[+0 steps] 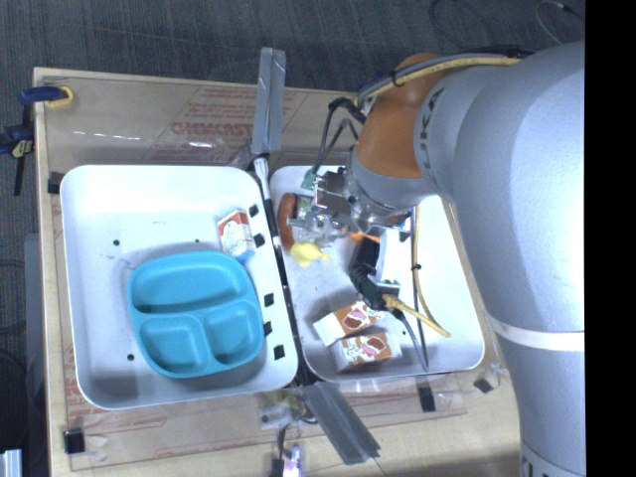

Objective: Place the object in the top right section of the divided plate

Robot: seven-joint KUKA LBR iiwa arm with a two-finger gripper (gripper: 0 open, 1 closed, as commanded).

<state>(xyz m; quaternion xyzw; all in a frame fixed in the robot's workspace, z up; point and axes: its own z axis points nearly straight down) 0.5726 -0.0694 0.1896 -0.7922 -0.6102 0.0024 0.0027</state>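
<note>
I see the gripper (320, 219) low at the right bin's (452, 351) top-left corner; plate (196, 311) in the left bin (89, 227).

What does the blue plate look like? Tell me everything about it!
The divided plate is light blue, looks like smooth plastic, and has rounded corners. Raised ridges split it into three sections: one long section along the upper side and two smaller ones below. It lies flat, slightly turned, on the floor of the left white bin. A small red and white carton sits by its upper right corner; whether they touch is unclear.
</note>
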